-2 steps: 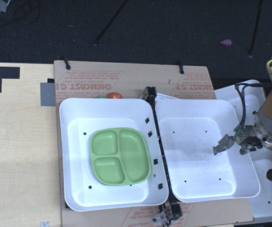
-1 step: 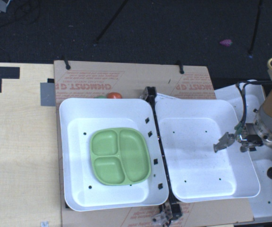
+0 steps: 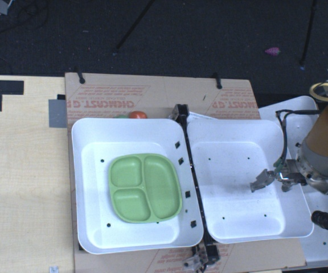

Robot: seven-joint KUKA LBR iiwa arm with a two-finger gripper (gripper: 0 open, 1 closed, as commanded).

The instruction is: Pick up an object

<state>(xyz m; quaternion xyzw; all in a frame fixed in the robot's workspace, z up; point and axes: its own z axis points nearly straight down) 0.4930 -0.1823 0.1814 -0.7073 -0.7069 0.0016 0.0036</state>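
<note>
Gripper (image 3: 265, 180) is sitting low over the right bin (image 3: 232, 226), near its right wall. Fingers are looking nearly closed with nothing between them, though they're small and blurry, so I can't tell for sure.

The obvious target, the green divided plate (image 3: 145, 187), is lying flat in the left bin (image 3: 90, 152), well apart from the gripper.

Risks:
- Closing here is likely grabbing air; no object is showing under the fingers.
- Plate is flat and wide; a top-down pinch is probably slipping off unless it's catching the rim or a divider.
- Crossing over means clearing the divider (image 3: 188, 169) between the bins.

Hard to read: a red-orange object (image 3: 138, 115) is peeking out behind the left bin's far rim, mostly hidden. The arm is cut off at the right edge.
</note>
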